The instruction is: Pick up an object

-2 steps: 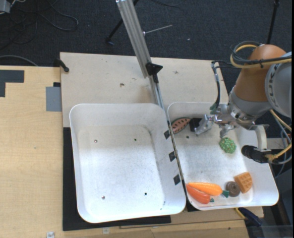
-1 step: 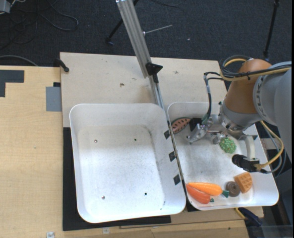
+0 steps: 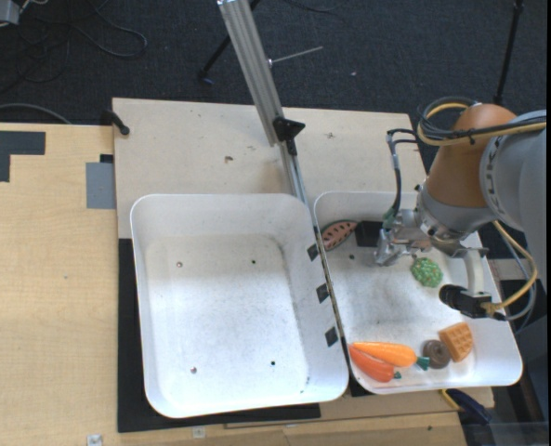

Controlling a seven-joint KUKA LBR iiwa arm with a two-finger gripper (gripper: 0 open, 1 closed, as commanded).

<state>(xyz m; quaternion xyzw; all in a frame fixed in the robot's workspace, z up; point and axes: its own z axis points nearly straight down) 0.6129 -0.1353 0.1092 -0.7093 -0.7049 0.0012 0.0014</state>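
The green knobbly ball (image 3: 427, 271) sits just right of your gripper (image 3: 387, 252) in the right bin (image 3: 498, 372); can't tell its grip state.

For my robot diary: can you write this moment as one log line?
gripper: low in right bin | near: green object | holding: nothing visible

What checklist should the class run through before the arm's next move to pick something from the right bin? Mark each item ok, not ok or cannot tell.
1. Gripper is over the right bin: ok.
2. Something is gripped: cannot tell.
3. Green ball lies close beside the gripper: ok.
4. Brown item lies apart, by the bin's left wall: ok.
5. Carrot, dark ring and waffle are crowded at the near rim, awkward to single out: not ok.
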